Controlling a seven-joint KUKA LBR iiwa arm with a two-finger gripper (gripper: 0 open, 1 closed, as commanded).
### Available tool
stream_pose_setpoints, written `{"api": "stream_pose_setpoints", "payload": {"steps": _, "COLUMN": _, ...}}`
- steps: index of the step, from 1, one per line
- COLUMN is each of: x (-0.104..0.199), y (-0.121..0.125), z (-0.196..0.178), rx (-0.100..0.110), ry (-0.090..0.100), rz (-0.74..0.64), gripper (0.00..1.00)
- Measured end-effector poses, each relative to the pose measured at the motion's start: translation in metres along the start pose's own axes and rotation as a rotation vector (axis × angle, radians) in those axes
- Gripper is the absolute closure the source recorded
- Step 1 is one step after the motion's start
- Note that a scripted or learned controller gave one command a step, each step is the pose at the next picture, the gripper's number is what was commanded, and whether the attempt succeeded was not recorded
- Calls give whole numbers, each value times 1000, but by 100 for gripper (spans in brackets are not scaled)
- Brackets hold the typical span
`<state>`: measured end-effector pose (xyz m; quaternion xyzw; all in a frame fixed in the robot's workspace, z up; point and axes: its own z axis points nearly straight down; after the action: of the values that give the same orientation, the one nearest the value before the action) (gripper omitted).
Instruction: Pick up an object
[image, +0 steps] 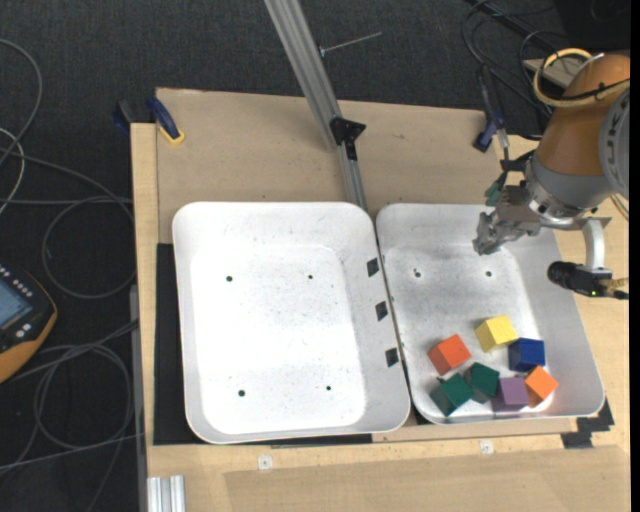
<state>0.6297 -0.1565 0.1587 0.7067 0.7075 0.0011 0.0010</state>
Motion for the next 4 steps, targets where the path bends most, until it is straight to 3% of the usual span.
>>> {"api": "stream_pose_setpoints", "payload": {"steps": 2, "x": 0, "y": 12, "z": -93, "rx": -5, "ry": -2, "rz": -1, "gripper": 100}}
{"api": "stream_pose_setpoints", "payload": {"steps": 4, "x": 104, "y": -5, "z": -103, "rx": 4, "ry": 3, "rz": -5, "gripper": 100}}
